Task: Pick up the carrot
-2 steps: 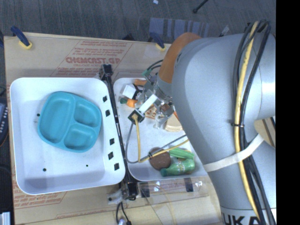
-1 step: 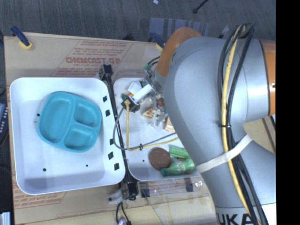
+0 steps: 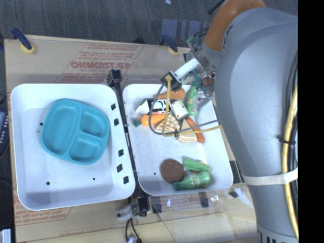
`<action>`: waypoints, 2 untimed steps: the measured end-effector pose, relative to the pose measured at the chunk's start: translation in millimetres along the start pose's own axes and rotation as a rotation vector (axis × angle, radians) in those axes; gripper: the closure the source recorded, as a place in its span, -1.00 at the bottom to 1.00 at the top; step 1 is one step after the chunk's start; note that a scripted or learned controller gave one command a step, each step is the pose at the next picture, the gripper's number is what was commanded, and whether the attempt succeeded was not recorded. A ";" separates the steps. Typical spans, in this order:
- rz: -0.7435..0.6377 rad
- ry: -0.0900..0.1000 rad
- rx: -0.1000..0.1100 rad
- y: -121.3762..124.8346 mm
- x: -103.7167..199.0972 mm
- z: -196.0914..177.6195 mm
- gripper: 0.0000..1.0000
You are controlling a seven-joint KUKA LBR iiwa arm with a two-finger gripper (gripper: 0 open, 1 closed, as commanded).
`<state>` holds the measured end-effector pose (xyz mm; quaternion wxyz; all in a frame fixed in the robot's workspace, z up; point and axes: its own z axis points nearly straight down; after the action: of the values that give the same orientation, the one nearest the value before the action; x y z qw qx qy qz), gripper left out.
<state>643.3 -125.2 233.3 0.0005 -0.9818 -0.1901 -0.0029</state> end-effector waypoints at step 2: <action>0.105 0.030 -0.024 -27.9 -8.2 123.5 -1.00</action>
<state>625.9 -102.1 109.7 -0.0081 -0.9901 -0.1385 -0.0196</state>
